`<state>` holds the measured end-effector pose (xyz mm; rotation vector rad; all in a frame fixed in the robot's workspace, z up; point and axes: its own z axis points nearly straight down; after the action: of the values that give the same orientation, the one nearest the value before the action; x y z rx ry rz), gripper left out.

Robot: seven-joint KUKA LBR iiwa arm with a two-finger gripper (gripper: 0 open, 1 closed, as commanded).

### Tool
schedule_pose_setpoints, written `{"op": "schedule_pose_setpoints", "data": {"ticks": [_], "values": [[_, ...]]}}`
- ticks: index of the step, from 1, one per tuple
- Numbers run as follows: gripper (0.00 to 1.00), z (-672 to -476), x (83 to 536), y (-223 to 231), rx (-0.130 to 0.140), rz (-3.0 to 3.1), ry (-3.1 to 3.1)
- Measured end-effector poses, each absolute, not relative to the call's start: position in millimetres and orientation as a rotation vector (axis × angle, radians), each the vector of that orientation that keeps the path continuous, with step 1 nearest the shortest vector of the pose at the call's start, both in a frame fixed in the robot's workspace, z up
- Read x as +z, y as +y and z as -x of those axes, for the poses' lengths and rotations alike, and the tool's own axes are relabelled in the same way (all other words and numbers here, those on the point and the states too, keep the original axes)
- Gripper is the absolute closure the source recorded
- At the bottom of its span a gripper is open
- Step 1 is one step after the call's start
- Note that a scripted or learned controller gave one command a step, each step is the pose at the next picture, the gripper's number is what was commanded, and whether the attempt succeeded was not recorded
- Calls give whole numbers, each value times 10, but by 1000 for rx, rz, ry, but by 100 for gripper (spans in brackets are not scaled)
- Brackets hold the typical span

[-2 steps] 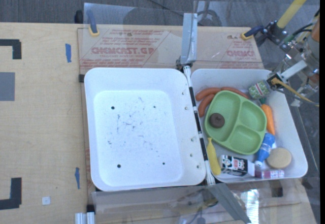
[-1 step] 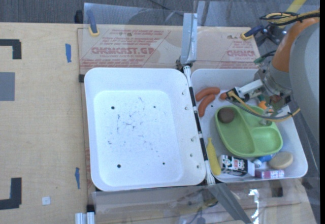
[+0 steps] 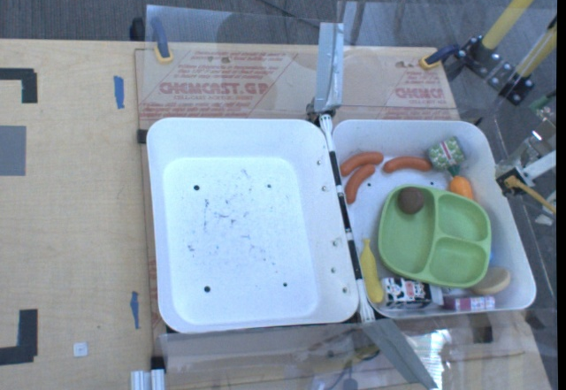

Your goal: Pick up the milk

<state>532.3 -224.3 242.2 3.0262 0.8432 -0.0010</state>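
Note:
The milk point(image 3: 409, 293) is a small carton with black and white cow patches. It lies on its side at the front edge of the right bin point(image 3: 482, 139). The green divided plate point(image 3: 438, 242) overlaps its far side and hides part of it. A yellow banana point(image 3: 371, 273) lies just to its left, and a pink and white packet point(image 3: 467, 301) just to its right.
A brown ball point(image 3: 409, 200) sits on the plate. Three orange sausages point(image 3: 363, 162) lie at the right bin's back left, with a green-white wrapped item point(image 3: 446, 152) and a carrot point(image 3: 461, 187) at the back right. The left bin point(image 3: 177, 136) stands beside it, with a metal divider post point(image 3: 329, 70) behind.

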Motion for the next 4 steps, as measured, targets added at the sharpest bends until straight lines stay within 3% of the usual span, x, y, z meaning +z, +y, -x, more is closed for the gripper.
{"op": "schedule_pose_setpoints", "data": {"ticks": [1, 2, 3, 4], "values": [[100, -5326, 2516, -2245, -3, -3025, 845], [0, -5327, 2515, -2243, -3, -3025, 845], [0, -5293, 994, -2091, -2, -3101, 506], [0, -5539, 2468, -1891, -3, -3126, 323]]}}
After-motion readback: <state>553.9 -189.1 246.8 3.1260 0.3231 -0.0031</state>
